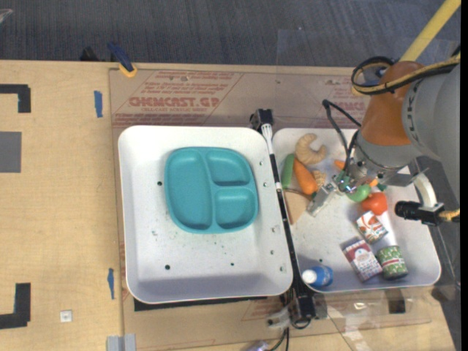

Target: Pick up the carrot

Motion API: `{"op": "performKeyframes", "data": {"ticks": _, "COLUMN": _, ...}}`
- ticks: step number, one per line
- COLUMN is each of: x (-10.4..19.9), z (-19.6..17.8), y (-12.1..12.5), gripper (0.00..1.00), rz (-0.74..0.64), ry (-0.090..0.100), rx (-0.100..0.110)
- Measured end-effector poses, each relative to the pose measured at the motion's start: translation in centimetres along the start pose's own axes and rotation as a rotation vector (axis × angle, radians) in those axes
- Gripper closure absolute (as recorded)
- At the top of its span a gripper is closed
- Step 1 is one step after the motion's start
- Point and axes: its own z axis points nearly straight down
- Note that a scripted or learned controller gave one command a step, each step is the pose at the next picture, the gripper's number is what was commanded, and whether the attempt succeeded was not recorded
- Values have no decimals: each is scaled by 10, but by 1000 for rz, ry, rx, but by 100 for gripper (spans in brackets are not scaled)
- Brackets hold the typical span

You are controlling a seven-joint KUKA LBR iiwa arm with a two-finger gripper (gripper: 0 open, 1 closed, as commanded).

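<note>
The short orange carrot (306, 177) lies just left of the arm's metal hand (327, 194), slanting down toward it; whether that hand is released or clenched I cannot tell.

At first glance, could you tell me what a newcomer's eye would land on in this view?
The turquoise divided plastic plate stands out first, lying in the middle of the left shallow white bin. Next comes the grey arm with its orange band, reaching into the crowded right white bin, its gripper low beside the orange carrot near that bin's left wall.
</note>
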Motion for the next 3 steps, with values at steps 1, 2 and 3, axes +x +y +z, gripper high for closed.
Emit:
{"op": "performKeyframes", "data": {"ticks": 1, "x": -13, "z": -1, "y": 33, "gripper": 0, "rz": 285, "ry": -29, "rx": -82}}
{"op": "performKeyframes", "data": {"ticks": 2, "x": -13, "z": -14, "y": 34, "gripper": 100, "rz": 281, "ry": -33, "rx": -85}}
{"op": "performKeyframes", "data": {"ticks": 3, "x": -13, "z": -14, "y": 35, "gripper": 0, "rz": 281, "ry": -34, "rx": -86}}
